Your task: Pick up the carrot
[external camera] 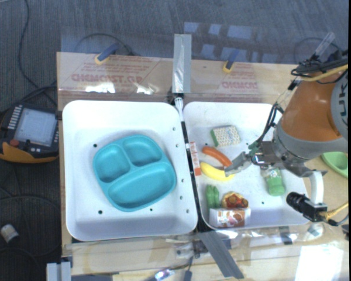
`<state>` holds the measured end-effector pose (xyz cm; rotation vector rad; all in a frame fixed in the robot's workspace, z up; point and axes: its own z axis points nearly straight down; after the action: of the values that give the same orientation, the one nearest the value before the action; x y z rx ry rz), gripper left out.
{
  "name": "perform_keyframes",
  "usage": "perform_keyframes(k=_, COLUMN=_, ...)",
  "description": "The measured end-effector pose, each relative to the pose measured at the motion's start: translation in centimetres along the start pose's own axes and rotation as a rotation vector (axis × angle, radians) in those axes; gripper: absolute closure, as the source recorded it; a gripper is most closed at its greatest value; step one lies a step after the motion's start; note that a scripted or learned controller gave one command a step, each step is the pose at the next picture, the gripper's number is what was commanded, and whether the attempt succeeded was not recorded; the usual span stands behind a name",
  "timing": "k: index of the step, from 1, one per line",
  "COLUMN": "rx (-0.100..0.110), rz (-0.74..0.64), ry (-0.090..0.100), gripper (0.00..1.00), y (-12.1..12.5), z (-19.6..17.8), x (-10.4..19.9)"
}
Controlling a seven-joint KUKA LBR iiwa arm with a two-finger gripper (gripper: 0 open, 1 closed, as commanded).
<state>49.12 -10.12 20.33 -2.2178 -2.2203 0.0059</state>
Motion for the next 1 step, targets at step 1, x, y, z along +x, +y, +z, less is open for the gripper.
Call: perform_keyframes(k=1, rx=0.001, rz=-0.045, ry=0.002, gripper=0.0, y=-0.87, z=5.0, x=0.46)
